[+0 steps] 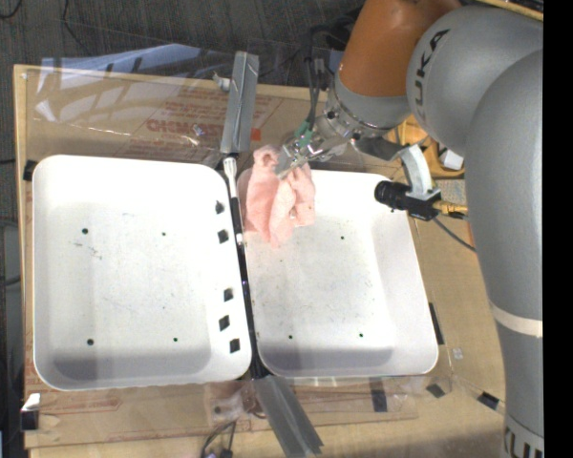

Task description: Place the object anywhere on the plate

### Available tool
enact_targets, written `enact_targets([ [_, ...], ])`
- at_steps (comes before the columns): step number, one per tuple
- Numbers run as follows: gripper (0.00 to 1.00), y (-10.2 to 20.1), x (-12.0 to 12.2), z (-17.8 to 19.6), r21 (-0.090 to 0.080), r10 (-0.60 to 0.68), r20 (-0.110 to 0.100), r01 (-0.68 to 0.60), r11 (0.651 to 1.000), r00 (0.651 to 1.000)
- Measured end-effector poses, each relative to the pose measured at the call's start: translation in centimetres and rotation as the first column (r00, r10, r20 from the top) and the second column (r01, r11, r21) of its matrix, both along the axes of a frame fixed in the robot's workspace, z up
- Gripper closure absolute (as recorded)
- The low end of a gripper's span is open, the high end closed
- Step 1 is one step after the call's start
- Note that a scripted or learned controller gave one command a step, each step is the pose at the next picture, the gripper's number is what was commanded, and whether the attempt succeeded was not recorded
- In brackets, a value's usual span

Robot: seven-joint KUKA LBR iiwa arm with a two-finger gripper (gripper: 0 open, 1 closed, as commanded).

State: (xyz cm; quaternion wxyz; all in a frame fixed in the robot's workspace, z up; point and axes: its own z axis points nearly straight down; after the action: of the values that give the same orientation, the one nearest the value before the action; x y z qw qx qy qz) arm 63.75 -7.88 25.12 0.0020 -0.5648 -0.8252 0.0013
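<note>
1. The pink cloth hangs at the right bin's far-left corner, bunched, its lower folds near the floor.
2. My claw is pinching its top edge.
3. No plate spotted, so I'd call the placing not yet done.

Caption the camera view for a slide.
Gripper jaws pinch a pink cloth dangling over the right bin.

Left bin: floor bare, open from above.
Right bin: near half open; pink cloth hangs over far-left corner.
Divider: raised rims between bins.
</note>
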Motion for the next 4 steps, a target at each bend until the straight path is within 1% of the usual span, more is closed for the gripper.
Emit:
enact_targets([
  [1,1.00,0.3,0.0,-2.2,-0.001,0.009,-0.003,-0.009,1.000,1.000],
  [2,1.00,5.4,-1.8,-3.3,0.002,0.403,-0.002,-0.403,0.915,0.915],
  [3,1.00,9.5,-4.0,-3.7,0.004,0.732,-0.001,-0.732,0.681,0.681],
  [4,1.00,13.6,-5.5,-2.2,0.005,0.933,0.001,-0.933,0.359,0.359],
])
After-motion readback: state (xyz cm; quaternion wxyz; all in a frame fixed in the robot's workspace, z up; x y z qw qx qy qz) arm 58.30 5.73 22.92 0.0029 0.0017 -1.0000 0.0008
